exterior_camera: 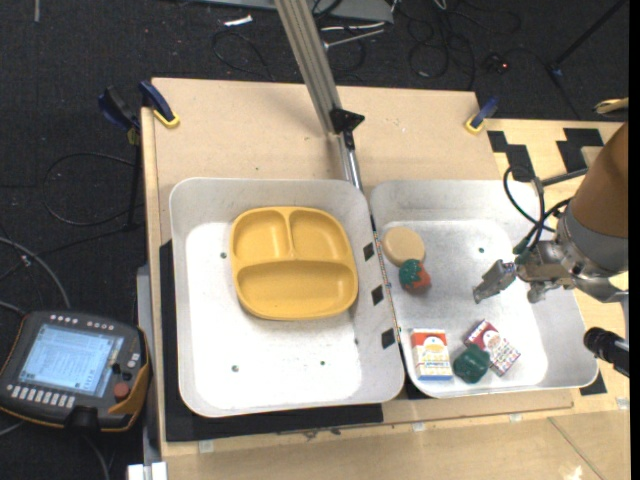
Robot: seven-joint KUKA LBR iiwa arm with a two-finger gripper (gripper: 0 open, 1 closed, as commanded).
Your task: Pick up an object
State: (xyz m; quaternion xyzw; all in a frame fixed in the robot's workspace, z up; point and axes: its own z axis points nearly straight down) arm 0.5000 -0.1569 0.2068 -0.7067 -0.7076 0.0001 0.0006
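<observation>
1. Poised over the right bin (455, 203), near its right side: gripper (492, 283), nothing seen between its fingers; opening too blurred to call wide or narrow.
2. Well apart to its left: tan round block (404, 244), touching a green-and-red toy (414, 277) just below.
3. Along the bin's near edge: small carton (431, 354), dark green lump (471, 365), patterned packet (494, 346), the last two touching.
4. In the left bin (200, 298): yellow divided plate (294, 262).
5. Likely risk: crowded pieces nudged aside or pinched together on descent; closing on bare floor if lowered here.
</observation>
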